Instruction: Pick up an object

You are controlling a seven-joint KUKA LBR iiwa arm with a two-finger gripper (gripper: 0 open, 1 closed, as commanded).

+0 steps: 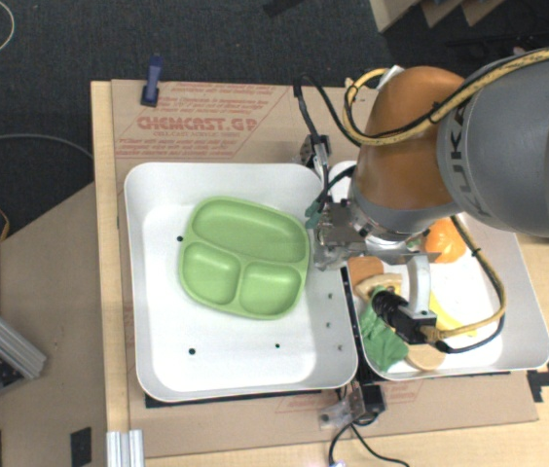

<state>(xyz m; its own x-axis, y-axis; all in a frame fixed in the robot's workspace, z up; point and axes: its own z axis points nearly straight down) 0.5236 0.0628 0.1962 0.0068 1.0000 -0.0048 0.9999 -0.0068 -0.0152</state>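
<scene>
A light green divided plate [240, 258] with three compartments lies in the left bin [158, 358], toward its upper middle. My gripper [329, 238] hangs over the strip between the two bins, just right of the plate's edge, and the big wrist hides much of the right bin [518, 343]. Nothing shows between the fingers. In the right bin I see an orange item [446, 242], a yellow item [447, 305], a dark green crumpled item [382, 343] and a tan round piece [426, 357], all partly covered by the arm.
A cardboard sheet [206, 120] with red print lies under the bins, with a small blue clip [152, 81] at its upper left. Cables run along the top of the right bin. Dark floor surrounds the bench.
</scene>
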